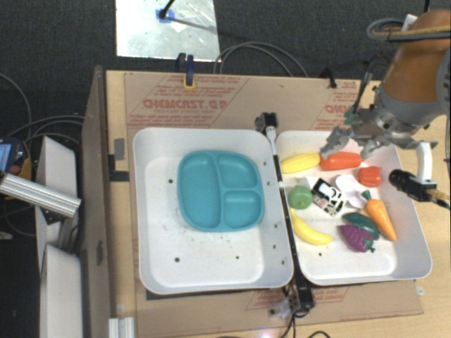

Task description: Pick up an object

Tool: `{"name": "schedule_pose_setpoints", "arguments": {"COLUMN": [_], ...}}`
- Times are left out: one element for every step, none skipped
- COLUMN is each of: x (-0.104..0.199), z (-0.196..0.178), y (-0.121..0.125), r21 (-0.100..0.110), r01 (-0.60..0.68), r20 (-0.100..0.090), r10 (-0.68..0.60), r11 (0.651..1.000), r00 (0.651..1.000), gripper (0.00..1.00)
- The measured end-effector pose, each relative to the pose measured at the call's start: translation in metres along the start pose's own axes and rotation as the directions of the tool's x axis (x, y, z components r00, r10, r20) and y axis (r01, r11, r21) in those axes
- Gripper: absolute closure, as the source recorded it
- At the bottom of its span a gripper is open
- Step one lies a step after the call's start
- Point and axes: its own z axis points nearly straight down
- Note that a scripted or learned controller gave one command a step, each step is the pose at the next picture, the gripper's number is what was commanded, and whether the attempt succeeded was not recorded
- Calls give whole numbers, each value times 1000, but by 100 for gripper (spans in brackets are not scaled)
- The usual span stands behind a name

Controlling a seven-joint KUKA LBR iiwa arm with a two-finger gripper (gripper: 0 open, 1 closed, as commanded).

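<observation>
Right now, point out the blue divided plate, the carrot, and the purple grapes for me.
blue divided plate (220,191), camera view, on its middle divider.
carrot (381,218), camera view, on its orange body.
purple grapes (357,237), camera view, on the cluster's centre.

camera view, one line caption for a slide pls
End effector hovers over the right bin of toy produce, above an orange pepper; the left bin holds a blue tray.

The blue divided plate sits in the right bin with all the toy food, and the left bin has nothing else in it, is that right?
Not quite. The blue divided plate sits in the left bin, alone, as the camera view shows. The toy food, such as the carrot and the banana, lies in the right bin.
</observation>
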Motion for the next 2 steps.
{"name": "schedule_pose_setpoints", "arguments": {"x": [-43,-40], "z": [131,145], "y": [-9,41], "r21": [-21,-2], "r01": [2,-3], "r20": [6,-1], "r10": [-2,3], "r11": [1000,1000], "r00": [1000,1000], "gripper": [0,0]}}
